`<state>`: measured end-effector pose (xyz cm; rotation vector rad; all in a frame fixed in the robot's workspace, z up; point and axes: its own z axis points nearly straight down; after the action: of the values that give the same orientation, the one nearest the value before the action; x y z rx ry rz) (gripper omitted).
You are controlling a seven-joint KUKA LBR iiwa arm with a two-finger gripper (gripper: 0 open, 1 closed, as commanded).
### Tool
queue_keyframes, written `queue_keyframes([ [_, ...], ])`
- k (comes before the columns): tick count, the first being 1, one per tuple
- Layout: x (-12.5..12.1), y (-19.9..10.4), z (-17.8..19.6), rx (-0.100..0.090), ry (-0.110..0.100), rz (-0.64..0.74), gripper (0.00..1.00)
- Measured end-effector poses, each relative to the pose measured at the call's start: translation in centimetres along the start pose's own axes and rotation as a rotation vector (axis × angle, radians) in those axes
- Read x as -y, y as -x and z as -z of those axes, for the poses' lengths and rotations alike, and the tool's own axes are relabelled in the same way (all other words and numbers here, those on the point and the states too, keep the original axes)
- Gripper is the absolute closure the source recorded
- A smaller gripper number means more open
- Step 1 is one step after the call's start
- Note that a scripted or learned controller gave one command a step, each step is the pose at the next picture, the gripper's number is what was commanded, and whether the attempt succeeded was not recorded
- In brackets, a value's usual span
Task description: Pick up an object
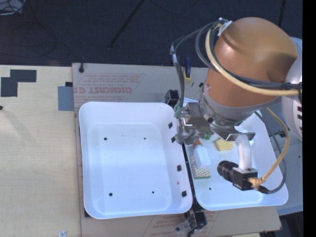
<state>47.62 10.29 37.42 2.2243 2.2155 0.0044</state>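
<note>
The right bin [276, 194] touches the left bin [89, 132]. In the right bin, 1 bottle [202, 157] lies near that shared wall, under the arm [247, 63].

A robotics lab: plywood bench [39, 157], twin white bins [89, 181], loose cables [29, 28] behind.

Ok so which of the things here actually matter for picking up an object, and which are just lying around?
For the job:
- gripper
- right bin
- white block
- yellow piece
- patterned block

Lying about:
- left bin
- cardboard sheet
- cables
</note>
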Motion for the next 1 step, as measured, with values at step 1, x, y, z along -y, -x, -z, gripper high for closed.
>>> queue_keyframes([
  [1, -0.01, -0.02, 0.48, 0.002, -0.011, 0.000, 1.00],
])
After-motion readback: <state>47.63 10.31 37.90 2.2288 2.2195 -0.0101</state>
